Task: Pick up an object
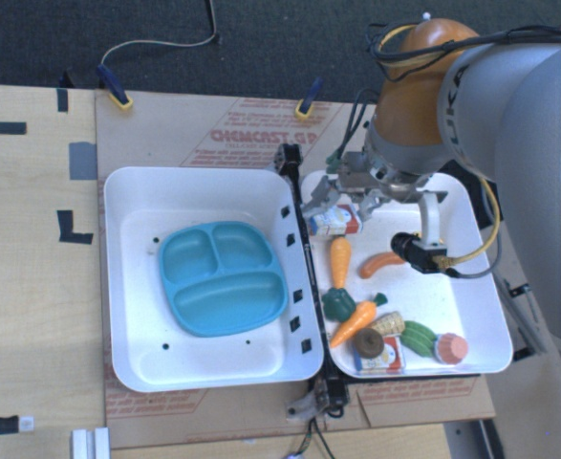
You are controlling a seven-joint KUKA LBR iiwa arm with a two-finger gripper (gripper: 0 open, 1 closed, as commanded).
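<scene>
Toy food lies scattered in the right bin (485, 338), and no single piece is between the jaws. Largest in the scene, the grey arm (509, 113) with its orange band reaches in over the right bin's far end, and the jaws (342, 194) hang low at the bin's far left corner, beside the divider between the two bins. The metal fingers (316, 195) look spread apart, angled downward, with nothing visibly pinched between them. Just beneath the jaws sits a small white carton with red and blue print (334, 222); whether a fingertip touches it cannot be told.

Across the divider from the jaws, the left bin (127, 256) holds a blue sectioned plate (223, 277). Both bins rest on a cardboard sheet (213, 132) on the counter.

Nearer than the jaws lie an upright carrot (339, 260) and, off to the side, an orange chilli-shaped piece (381, 263). Farther from the jaws lie a dark green pepper (337, 303), a second carrot (353, 322), a green cucumber-like piece (419, 336), a brown round piece on a card (370, 344), and a pink-and-white piece (451, 349).
</scene>
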